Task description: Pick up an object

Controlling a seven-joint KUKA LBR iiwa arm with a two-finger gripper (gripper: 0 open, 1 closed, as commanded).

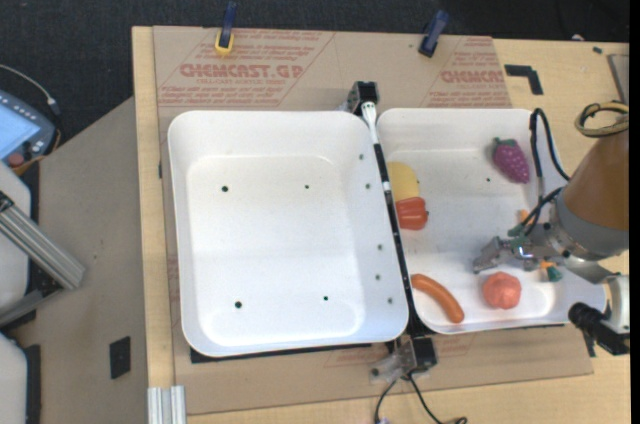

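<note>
Dark carpet is surrounding a cardboard-covered bench (pixel 300 62), on which two shallow white bins are sitting side by side. The arm (pixel 600 197), grey with an orange band, is reaching in from the right edge of the view and lowering its gripper (pixel 497 255) into the right bin (pixel 450 137). The metal fingers (pixel 488 259) are pointing toward the bin's centre and hovering close to the floor; nothing is showing between them, and whether they are spread or closed cannot be told from this angle. Just beside the gripper, on the side nearer the camera, a round red-orange fruit (pixel 502 290) is lying on the bin floor, close to the fingers but not held. Further toward the camera and to the left of the gripper, an orange sausage-shaped piece (pixel 438 297) is lying at a slant near the bin's front wall. Well to the left of the gripper, against the dividing wall, a yellow item (pixel 402 180) is touching a red item (pixel 411 213). Beyond the gripper, toward the far wall, a purple bunch of grapes (pixel 510 160) is lying next to a black cable (pixel 538 147). The left bin (pixel 200 137) is lying far to the left of the gripper.
</note>
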